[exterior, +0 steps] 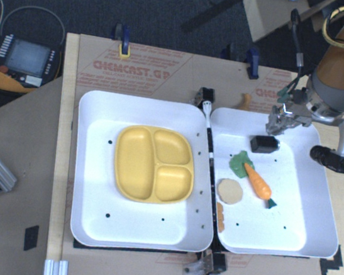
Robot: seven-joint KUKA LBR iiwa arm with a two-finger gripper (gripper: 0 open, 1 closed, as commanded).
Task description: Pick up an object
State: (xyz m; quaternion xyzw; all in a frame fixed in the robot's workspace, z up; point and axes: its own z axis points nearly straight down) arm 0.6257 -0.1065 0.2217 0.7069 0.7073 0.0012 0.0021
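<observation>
Metal two-finger gripper (277, 126) hanging just above small black block (264, 143) in right white bin (315, 204). Can't tell if open. Orange toy carrot (258, 182) nearby.

Glossy plastic bins (84, 217); matt yellow tray (154, 163); cardboard base (169, 70).

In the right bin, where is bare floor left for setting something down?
In the right bin, bare floor runs along the near rim and the right wall, beyond the carrot. It is crowded at the left-centre: green piece, carrot, tan disc, with the black block under the claw.
</observation>
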